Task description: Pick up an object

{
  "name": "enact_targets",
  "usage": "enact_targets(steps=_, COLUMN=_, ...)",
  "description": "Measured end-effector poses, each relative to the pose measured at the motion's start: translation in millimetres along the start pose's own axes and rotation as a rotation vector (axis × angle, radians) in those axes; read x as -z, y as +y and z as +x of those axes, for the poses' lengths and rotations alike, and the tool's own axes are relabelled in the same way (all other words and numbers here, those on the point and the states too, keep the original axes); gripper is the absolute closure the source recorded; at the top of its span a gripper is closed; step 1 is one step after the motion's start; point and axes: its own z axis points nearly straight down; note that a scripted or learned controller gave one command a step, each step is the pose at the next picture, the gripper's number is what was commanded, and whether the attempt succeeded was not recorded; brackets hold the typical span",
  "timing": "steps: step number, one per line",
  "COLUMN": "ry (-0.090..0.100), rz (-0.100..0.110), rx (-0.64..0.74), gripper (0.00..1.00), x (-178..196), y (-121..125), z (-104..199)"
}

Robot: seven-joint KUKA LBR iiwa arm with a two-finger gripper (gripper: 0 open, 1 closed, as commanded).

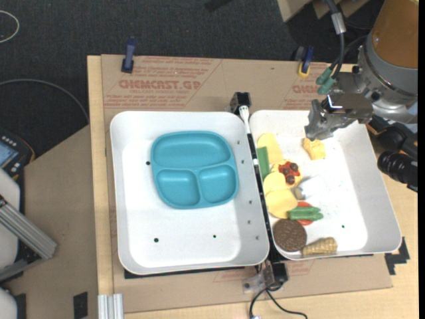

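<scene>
- standing over the surface point(99, 178), i see two shallow white bins side by side, the left bin point(126, 198) and the right bin point(372, 205), their inner rims touching down the middle.
- the left bin carries a teal divided plate point(194, 168) with three compartments, lying flat toward the far half of the bin.
- the arm comes in from the right, and the gripper point(317, 133) hangs over the far part of the right bin.
- its fingers point down just above a small yellow block point(315, 149); from here i cannot tell whether they are wide or narrow, nor whether they touch the block.
- the yellow block sits on the bin floor, apart from the other pieces.
- along the right bin's left wall runs a crowded line of toy food: a pale yellow piece point(268, 143) at the far end, a green strip point(263, 159) beside it, and a red berry cluster point(289, 171) just to the right.
- nearer to me lie two yellow round pieces point(279, 195), a red and green vegetable point(305, 212), a brown cookie point(290, 234) and a tan cone point(321, 246) touching the cookie at the near rim.
- a blue clamp point(128, 55) grips the far edge of the cardboard under the bins.
</scene>
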Motion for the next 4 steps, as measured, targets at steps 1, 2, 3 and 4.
enact_targets(steps=1, ry=-0.001, rz=0.004, rx=-0.005, gripper=1.0, x=41.0, y=0.4, z=38.4)
enact_targets(steps=2, ry=-0.005, rz=0.022, rx=-0.011, gripper=1.0, x=-82.2, y=41.0, z=34.3)
enact_targets(steps=3, ry=0.0, rz=0.004, rx=-0.001, gripper=1.0, x=-43.0, y=82.8, z=105.2)
enact_targets(steps=4, ry=-0.004, rz=0.023, rx=-0.001, gripper=1.0, x=-109.6, y=-5.8, z=167.6)
